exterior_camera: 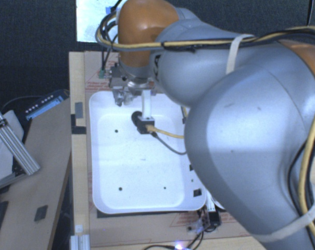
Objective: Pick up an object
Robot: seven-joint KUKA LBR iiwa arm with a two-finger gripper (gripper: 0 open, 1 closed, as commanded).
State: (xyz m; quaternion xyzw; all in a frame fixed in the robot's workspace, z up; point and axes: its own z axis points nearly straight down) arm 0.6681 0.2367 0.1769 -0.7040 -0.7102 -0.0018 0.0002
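- Grey jointed metal arm with rounded orange band (141, 25): enters from the right and covers the right part of the scene; wrist hangs over the far edge of the bin.
- Two-finger gripper (130, 95): small, metallic, pale; points down at the bin's far left area. Whether it is open or closed cannot be told; nothing is seen in it.
- Shallow white plastic bin with rounded corners (110, 191): smooth, glossy floor with a few small dark dots.
- Task's thing: no loose object can be made out on the bare bin floor, so its direction from the gripper cannot be told.
- Small black fitting with yellow cable (142, 123): just near of the gripper; appears to belong to the arm's wiring.
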